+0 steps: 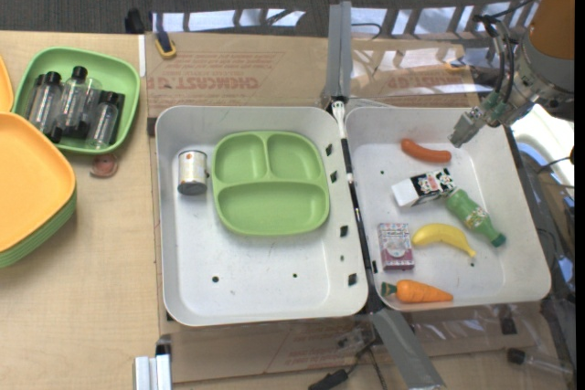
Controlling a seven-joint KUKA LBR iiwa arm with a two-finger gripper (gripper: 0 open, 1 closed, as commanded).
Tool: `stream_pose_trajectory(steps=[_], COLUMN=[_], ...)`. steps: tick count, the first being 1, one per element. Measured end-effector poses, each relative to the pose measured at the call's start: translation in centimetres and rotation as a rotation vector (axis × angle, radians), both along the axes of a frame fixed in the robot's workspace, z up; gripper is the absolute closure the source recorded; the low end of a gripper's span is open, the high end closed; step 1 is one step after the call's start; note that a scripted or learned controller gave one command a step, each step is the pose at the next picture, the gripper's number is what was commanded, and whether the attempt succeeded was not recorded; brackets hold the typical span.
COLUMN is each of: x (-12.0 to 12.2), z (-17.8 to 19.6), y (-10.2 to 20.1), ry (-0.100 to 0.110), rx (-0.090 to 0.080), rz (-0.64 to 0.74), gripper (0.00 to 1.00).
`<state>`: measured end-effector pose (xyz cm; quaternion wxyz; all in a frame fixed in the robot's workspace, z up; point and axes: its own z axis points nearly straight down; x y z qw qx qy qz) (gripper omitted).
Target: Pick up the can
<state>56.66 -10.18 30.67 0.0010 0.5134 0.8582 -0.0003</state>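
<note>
The can (pixel 192 172) is a small silver cylinder with a red mark, lying on its side in the left bin (pixel 265 292), just left of the green divided plate (pixel 271 182). My gripper (pixel 465 129) hangs over the back right of the right bin (pixel 521 274), near its rim, far from the can. It is slightly above and to the right of the orange sausage (pixel 426 150). I see nothing between its fingers.
The right bin holds a black-and-white carton (pixel 423 187), a green bottle (pixel 473 215), a banana (pixel 443 238), a pink box (pixel 396 247) and a carrot (pixel 422 291). Left of the bins sit a green tray of vials (pixel 78 100) and stacked orange plates (pixel 32 196).
</note>
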Motion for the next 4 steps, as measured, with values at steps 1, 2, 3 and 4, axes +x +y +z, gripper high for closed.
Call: stream_pose_trajectory(steps=[1, 2, 3, 4], x=[5.3, 8.0, 3.1, 7.5], z=[-4.5, -9.2, -2.4, -3.1], y=[1.4, -0.8, -5.0, -4.5], ry=[0.000, 0.001, -0.002, -0.003], rx=[0.000, 0.000, -0.001, -0.001], rz=[0.176, 0.414, 0.579, 0.908], gripper=[1.00, 1.00, 1.00, 1.00])
